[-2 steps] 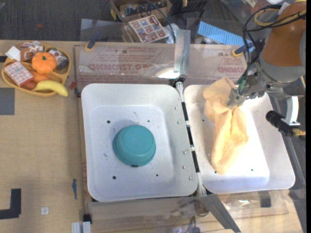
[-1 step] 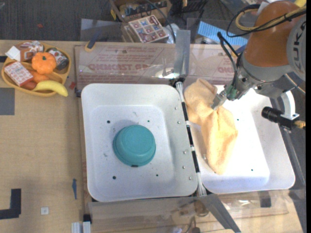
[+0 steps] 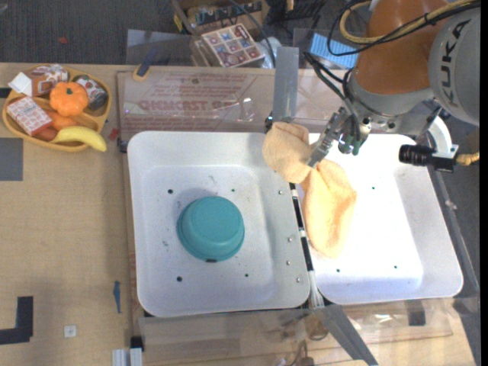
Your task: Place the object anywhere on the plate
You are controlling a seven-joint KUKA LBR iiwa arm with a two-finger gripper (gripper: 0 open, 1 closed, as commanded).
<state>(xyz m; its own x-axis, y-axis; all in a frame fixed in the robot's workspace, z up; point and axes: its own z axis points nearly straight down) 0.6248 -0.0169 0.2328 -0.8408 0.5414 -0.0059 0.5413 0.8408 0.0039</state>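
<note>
- Right now, pinching the yellow cloth [image 3: 316, 193]: gripper [image 3: 316, 157] with fingers [image 3: 323, 149] pressed together on a fold near the cloth's middle.
- Draped across the seam between the two white bins: that same cloth, upper lump over the left bin's [image 3: 145, 204] far right corner, longer lower part hanging down onto the right bin's [image 3: 412, 227] floor.
- Well left of the cloth, on the left bin's floor: a teal plate [image 3: 211, 228], looking like an upturned bowl, apart from the cloth and not touched by it.
- Above and right of the cloth: the grey arm with its orange band [image 3: 396, 36], reaching in with black and yellow cables looped round the wrist.
- Far left of the cloth, on the wooden bench [image 3: 61, 242]: a yellow basket [image 3: 53, 109] holding a banana, a small orange pumpkin and some packets.
- Beyond the cloth, behind the bins: a clear sheet with faint red lettering [image 3: 191, 101], and further back a patterned box [image 3: 229, 44] among clutter on the floor.
</note>
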